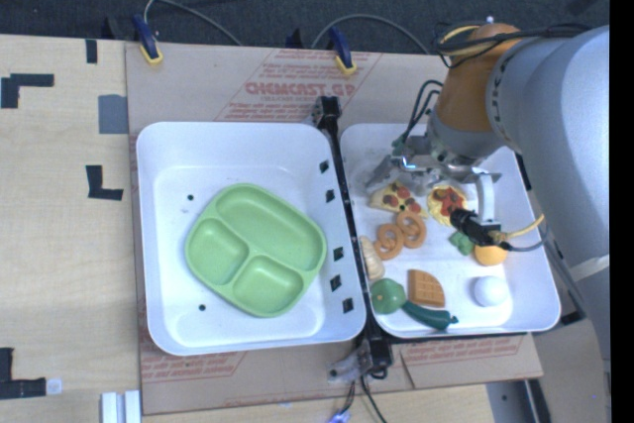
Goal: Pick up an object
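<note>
My gripper (401, 169) hangs low over the back of the right bin (535, 312), just above a pizza slice (395, 199). A second pizza slice (446, 202) lies to its right. Nearer the front are a pretzel (401, 235), a waffle piece (426, 287), a green pepper (387, 294), a dark green vegetable (432, 317), a white egg (487, 290) and an orange piece (490, 254). A pale mushroom-like item (369, 259) rests against the bin's left wall. The arm's wrist hides the back right of the bin.
The left bin (158, 163) holds a green divided plate (256, 250). A black divider strip (342, 213) runs between the bins. Two blue-and-yellow clamps (147, 43) sit at the bench's far edge, with cables behind them.
</note>
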You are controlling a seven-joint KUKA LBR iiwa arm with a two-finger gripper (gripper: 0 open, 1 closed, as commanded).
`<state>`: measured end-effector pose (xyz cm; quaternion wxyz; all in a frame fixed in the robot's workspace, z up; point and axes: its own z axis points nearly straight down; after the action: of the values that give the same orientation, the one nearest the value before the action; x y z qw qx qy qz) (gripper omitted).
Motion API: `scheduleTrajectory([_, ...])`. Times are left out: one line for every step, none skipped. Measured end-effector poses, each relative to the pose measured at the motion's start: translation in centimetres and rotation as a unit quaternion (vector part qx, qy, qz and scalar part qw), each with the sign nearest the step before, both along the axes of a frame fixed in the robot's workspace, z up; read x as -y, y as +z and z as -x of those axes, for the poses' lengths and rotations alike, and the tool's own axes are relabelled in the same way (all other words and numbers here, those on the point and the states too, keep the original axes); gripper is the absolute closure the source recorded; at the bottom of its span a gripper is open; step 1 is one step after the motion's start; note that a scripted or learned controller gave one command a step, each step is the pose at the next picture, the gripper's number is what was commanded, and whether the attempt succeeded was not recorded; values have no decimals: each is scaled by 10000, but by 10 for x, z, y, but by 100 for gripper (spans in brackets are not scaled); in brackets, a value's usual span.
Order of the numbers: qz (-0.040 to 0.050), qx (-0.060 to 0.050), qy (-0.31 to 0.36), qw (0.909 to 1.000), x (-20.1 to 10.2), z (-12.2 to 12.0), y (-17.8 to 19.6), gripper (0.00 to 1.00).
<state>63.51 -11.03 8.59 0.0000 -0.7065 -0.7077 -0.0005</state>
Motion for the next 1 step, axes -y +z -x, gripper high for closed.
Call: scheduleTrajectory([14,11,-2,10000,-6,0,0,0])
